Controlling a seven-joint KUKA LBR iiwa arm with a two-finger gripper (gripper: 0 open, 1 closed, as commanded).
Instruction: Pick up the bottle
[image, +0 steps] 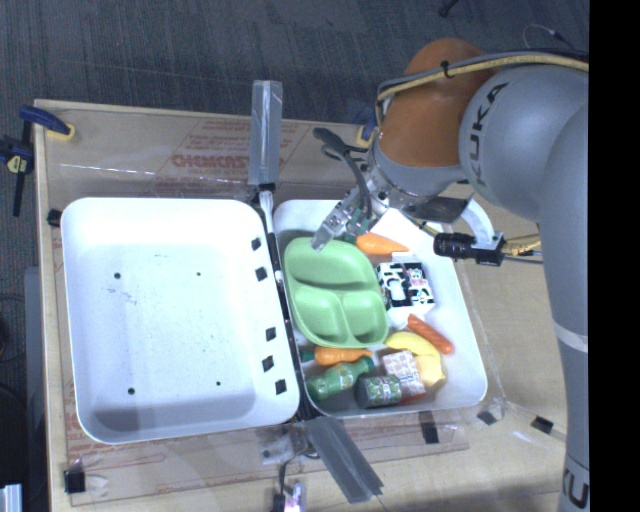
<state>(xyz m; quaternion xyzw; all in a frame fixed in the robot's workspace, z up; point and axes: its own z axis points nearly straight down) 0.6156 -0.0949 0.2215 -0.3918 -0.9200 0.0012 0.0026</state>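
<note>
Lying near the right bin's (465, 330) front wall, the bottle (340, 379) is well apart from the gripper (335, 227); jaw state cannot be told.

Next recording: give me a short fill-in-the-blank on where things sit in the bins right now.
1. The green tray lies in the ____ bin.
2. The gripper hovers at the tray's ____ edge.
3. The green bottle lies on its side near the ____ wall of the right bin.
4. The carrot is coloured ____.

Missing words: right; far; near; orange
</note>
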